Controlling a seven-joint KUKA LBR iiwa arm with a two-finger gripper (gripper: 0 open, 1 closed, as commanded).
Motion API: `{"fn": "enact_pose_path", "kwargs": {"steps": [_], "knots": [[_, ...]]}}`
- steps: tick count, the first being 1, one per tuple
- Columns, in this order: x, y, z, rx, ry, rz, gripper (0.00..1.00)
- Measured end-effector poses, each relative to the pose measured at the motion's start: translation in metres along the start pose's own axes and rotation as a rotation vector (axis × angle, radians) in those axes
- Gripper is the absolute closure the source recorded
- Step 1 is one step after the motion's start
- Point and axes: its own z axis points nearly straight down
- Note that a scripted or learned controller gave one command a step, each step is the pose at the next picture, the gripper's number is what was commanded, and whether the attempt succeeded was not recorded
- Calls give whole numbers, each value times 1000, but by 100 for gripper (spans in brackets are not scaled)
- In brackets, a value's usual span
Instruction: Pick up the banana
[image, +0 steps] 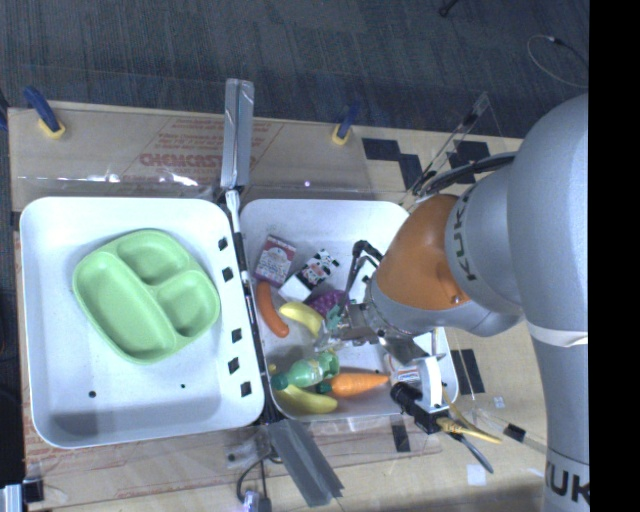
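Dark carpet runs along the top of the frame, and below it we see a pale wooden bench carrying two shallow white bins side by side. At the right, we see the grey arm with its orange band reaching in and bending down over the right bin.

The left bin fills the left half of the frame and holds a light green divided plate, lying flat near its centre.

The right bin, at centre frame, is crowded with small toys. We see a small printed box at its upper left, with a black and white cow figure just beside it. Below them lies an orange sausage-shaped piece, and touching its right side is the banana, yellow and curved, near the middle of the bin. A purple item sits just right of the banana. Lower down we see a green toy, an orange carrot, and a second yellow curved piece along the bin's lower edge.

The gripper hangs just right of the banana, above the green toy. We cannot tell how it is set, since the wrist and clutter hide it.
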Motion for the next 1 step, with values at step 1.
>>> {"fn": "enact_pose_path", "kwargs": {"steps": [1], "knots": [[115,89,-91,-1,1,59,100]]}}
